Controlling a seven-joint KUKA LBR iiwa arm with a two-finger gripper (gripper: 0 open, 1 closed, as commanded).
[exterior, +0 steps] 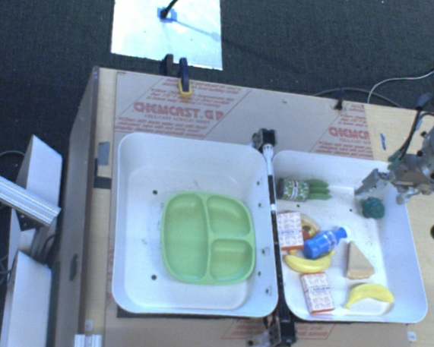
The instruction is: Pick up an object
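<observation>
My gripper [387, 190] hangs over the back right part of the right bin [413, 291], fingers spread open with nothing between them. Just in front of and below it lies a small dark teal object [373, 208]. Further into the bin are a green bottle [304, 189] at the back left, a blue bottle [323, 242] across a banana [306, 264], a tan wedge [359, 262], a second banana [370, 296] and two red-and-white cartons [289, 231] [317, 294].
The left bin [134, 199] holds a light green divided tray [208, 238]. A metal divider [270, 197] runs between the two bins. Cables [398, 79] trail over the bench behind the arm on the right.
</observation>
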